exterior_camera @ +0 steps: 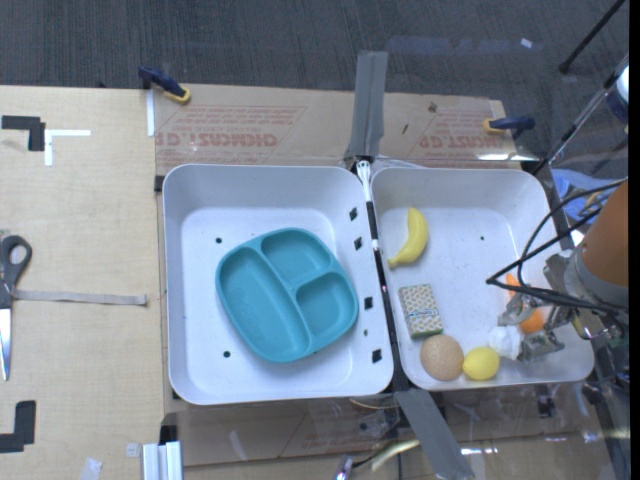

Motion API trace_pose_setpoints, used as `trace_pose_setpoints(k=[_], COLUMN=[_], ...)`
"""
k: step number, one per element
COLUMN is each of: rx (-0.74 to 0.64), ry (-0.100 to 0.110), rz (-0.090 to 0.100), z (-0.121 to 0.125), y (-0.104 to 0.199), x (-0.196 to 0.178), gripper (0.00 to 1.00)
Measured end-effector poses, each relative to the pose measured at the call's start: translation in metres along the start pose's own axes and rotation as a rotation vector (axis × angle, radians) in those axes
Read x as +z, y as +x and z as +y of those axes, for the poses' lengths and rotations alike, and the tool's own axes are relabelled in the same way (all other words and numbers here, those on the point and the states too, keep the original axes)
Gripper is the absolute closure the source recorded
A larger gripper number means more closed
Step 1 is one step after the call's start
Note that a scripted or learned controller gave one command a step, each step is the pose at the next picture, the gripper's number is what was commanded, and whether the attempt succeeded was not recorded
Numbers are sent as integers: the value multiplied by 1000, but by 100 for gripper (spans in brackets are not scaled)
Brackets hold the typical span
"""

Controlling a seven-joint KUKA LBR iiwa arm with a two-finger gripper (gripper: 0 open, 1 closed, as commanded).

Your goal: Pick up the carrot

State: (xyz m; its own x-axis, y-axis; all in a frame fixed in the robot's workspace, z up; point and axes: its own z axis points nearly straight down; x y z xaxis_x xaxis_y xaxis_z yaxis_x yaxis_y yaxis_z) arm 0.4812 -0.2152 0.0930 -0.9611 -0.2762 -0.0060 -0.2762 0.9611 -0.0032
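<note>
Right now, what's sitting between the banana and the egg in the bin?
In the camera view, a small rectangular sponge lies between the banana and the brown egg. It touches neither of them.

A robotics lab bench — two white bins (180, 298) clamped onto cardboard sheeting (250, 128) with spring clamps (165, 83), dark carpet (250, 18) beyond, scissors (10, 288) on the left — and toy food and a teal divided plate (287, 293) as test props.

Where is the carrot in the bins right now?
The carrot lies at the right bin's right side, partly hidden behind the hand, right of the lemon.
</note>
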Motion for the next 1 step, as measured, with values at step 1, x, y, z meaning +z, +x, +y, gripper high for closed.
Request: trace_pose_setpoints(k=[1], rx=[176], ry=[-1], rz=[0], z=[73], y=[-48], x=[-139], gripper=[100])
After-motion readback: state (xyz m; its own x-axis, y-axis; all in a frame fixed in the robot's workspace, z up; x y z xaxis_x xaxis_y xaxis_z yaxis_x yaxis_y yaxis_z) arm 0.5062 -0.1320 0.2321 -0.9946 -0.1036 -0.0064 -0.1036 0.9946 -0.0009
